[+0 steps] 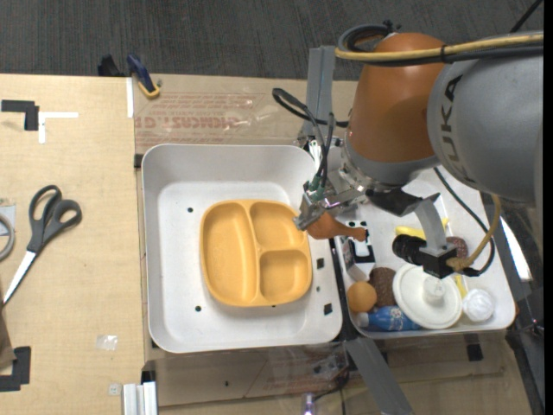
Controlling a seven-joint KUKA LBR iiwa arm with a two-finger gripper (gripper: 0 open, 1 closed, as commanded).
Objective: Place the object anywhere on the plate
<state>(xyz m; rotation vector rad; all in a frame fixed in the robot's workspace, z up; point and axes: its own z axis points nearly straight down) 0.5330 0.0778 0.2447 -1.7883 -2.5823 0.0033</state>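
An orange-yellow plate [256,251] with three compartments lies in the left white bin [173,232]. My gripper [314,211] hangs over the plate's right edge, near the wall between the two bins. It is shut on a small brown-orange object [331,226], whose thin end points right over the divider. The object sits just beyond the plate's right rim, and it appears lifted clear of the bin floor. The arm's big orange and grey wrist covers the back of the right bin.
The right bin [494,258] holds an orange ball [361,296], a brown lump [382,277], a white round lid [426,295], a blue bottle [387,320] and a small white cap [478,305]. Scissors [39,227] lie on the bench at the left.
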